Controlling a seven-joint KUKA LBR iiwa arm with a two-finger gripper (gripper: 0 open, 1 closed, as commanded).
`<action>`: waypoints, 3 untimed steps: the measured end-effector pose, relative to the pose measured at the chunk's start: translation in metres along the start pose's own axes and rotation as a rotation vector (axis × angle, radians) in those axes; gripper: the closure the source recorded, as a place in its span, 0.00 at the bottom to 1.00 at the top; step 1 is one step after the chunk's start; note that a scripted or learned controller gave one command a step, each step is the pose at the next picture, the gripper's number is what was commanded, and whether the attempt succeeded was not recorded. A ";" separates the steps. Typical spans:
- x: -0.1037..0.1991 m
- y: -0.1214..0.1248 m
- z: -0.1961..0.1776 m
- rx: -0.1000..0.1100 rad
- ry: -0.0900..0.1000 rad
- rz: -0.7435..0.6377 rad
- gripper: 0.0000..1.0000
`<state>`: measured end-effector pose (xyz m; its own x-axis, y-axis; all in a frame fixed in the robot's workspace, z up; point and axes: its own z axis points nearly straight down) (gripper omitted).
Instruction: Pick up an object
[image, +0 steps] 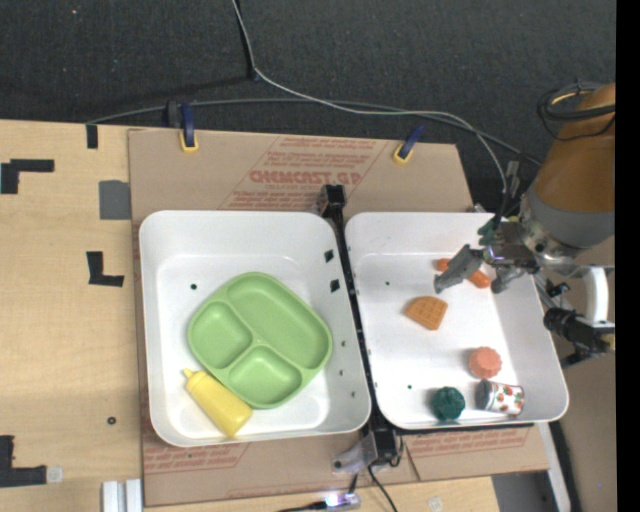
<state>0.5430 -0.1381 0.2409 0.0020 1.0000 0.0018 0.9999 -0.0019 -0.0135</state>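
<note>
Right now the pincer (482, 268) hangs low over the far part of the right bin (385, 330), its dark fingers spread open with a small orange piece (482, 280) showing between and beneath them, though whether they actually bear on it I cannot tell; a second orange scrap (441, 264) lies just beside the left finger. My worry is that such small, rounded bits may squirt sideways as the fingers close, or that one finger lands on the slick white bin floor and pushes the piece away. Nearer the middle lies a flat tan waffle-like wedge (426, 312), thin enough to be hard to get under; a round salmon-coloured lump (484, 361), a knobbly dark green ball (448, 402) and a small printed white cup (500, 398) sit near the front rim. The left bin (160, 300) holds a smooth green divided plate (260, 340) and a glossy yellow squeeze bottle (215, 402) touching its edge
</note>
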 end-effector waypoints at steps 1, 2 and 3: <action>0.000 0.002 -0.006 -0.012 -0.002 -0.003 0.00; -0.007 0.006 0.042 -0.008 -0.002 -0.002 0.00; -0.003 0.013 0.103 -0.008 -0.002 -0.003 0.00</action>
<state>0.5544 -0.1413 0.1379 -0.0014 1.0000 0.0001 1.0000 0.0014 -0.0055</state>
